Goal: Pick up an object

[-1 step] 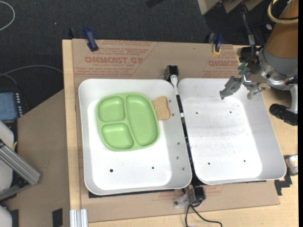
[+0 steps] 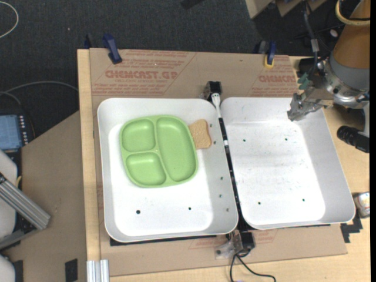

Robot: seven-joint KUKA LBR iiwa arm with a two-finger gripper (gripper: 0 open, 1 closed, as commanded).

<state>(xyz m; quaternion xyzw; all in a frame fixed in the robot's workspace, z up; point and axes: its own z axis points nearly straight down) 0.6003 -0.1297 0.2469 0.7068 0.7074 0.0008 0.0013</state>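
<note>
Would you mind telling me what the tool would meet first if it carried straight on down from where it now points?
Most likely the bare floor of the right bin near its far right corner, below the tool; depth is hard to judge.

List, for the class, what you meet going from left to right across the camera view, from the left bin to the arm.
Left bin → green divided plate → tan cracker-like piece → right bin → gripper.

A robotics lab: clamped cardboard bench point(image 2: 147, 69), loose cables point(image 2: 35, 90), aluminium framing point(image 2: 23, 207).
</note>
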